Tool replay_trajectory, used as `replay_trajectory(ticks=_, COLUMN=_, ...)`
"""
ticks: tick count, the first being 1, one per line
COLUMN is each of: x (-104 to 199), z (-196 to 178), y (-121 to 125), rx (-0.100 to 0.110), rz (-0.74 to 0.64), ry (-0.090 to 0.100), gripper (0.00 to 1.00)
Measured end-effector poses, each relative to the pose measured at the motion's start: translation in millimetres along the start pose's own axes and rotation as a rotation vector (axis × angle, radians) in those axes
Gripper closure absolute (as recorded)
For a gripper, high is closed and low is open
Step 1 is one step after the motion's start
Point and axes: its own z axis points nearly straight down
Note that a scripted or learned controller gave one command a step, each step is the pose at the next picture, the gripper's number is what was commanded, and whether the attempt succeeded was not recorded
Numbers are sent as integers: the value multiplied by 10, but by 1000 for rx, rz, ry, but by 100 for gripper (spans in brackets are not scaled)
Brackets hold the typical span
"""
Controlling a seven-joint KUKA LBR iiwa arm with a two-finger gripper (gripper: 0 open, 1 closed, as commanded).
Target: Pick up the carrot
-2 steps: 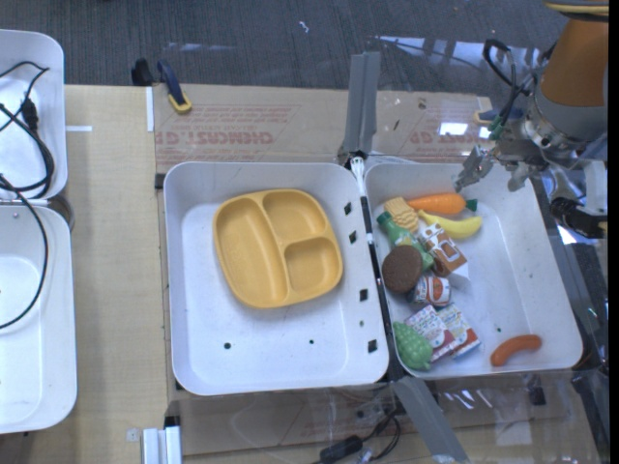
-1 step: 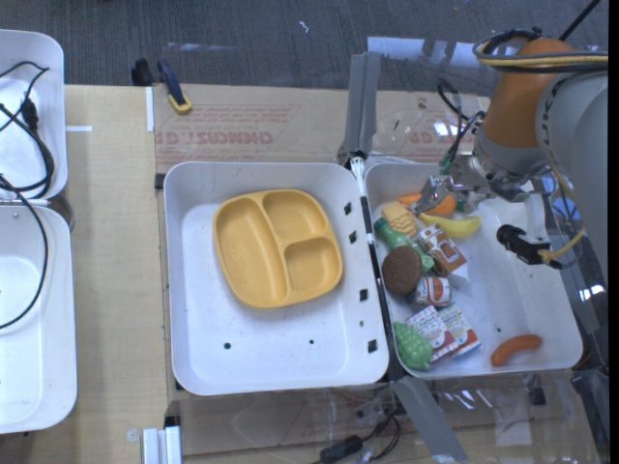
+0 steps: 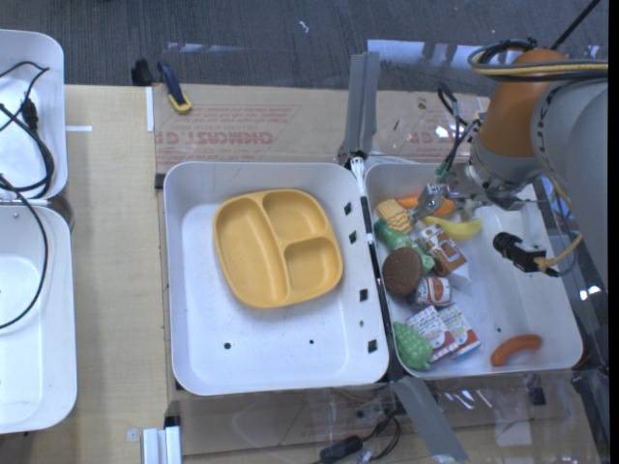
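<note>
- Left bin (image 3: 193, 356): held one yellow plate (image 3: 279, 247) with three compartments, all bare, lying tilted toward the bin's upper middle.
- Right bin (image 3: 542, 307): crowded with toy food along its left side.
- Near the right bin's top left: a yellow block (image 3: 392, 210), a green piece (image 3: 393, 234) just below it, and the carrot (image 3: 418, 202), only a small orange bit visible, just beside the gripper.
- Lower along that side: a brown round item (image 3: 402, 271), small packets (image 3: 441, 255), a red-and-white can (image 3: 434, 291), and a printed box (image 3: 447, 334) with a green thing (image 3: 412, 349) at its left end.
- Banana (image 3: 455, 226) lying just under the gripper.
- Sausage (image 3: 515, 349) alone near the bin's lower right corner, well apart from the rest.
- Gripper (image 3: 432, 201): down in the right bin's upper part, over the carrot and banana; jaws too hidden to tell whether spread or closed, or whether pinching anything.
</note>
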Motion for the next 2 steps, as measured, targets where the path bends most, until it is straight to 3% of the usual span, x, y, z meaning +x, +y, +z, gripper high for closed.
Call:
replay_trajectory(ticks=1, x=-79, z=-450, y=94, rx=-2, rz=12, ry=0, gripper=0)
replay_trajectory(ticks=2, x=227, z=-62, y=127, rx=-8, rz=57, ry=-2, gripper=0)
